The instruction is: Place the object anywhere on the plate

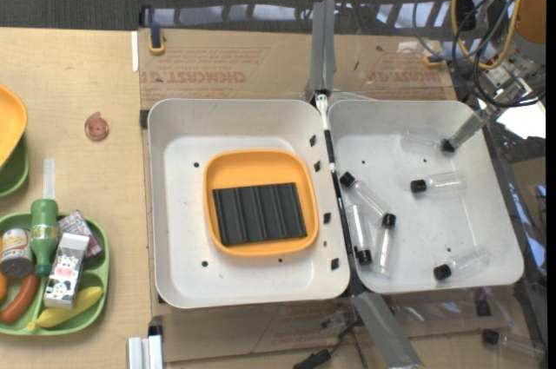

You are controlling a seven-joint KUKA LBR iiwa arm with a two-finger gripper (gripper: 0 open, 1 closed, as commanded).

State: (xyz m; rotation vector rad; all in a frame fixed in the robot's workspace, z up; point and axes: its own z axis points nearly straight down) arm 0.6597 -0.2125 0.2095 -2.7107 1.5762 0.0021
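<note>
Vials (434, 183) lie in the right bin (504, 272); plate (261, 168) carries no label; end effector (449, 145) grip state unclear.

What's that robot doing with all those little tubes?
The robot's gripper reaches into the right bin and touches down by one of the clear tubes with black caps. More tubes lie around that bin. Its job is to put one on the orange plate in the left bin. A dark ridged block already lies there.

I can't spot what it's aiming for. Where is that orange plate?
The square orange plate sits in the middle of the left white bin, with a black ribbed slab lying on it.
</note>
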